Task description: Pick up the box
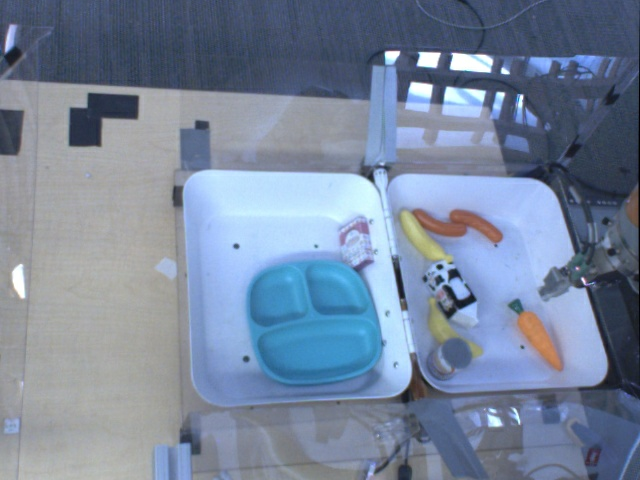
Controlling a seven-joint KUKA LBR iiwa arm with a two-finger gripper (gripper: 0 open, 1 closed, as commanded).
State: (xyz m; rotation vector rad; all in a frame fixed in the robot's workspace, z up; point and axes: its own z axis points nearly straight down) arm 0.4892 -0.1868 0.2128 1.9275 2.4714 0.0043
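Pale bench (90, 268), two bins: your end effector (560, 283), grip state unreadable, hovers right; the box (355, 242) sits left, so you risk grabbing the carrot (540, 340).

Pale wooden bench (90, 268) — grey, perhaps carpeted floor (200, 28) behind

Small red-and-white box (356, 242), tilted against the left bin's right wall, just above the teal plate

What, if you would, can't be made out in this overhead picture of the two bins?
- Gripper, camera view: small and blurred at the right bin's edge; finger state unreadable.
- Box, camera view: label print too small to read.
- Can: partly covers the lower banana.
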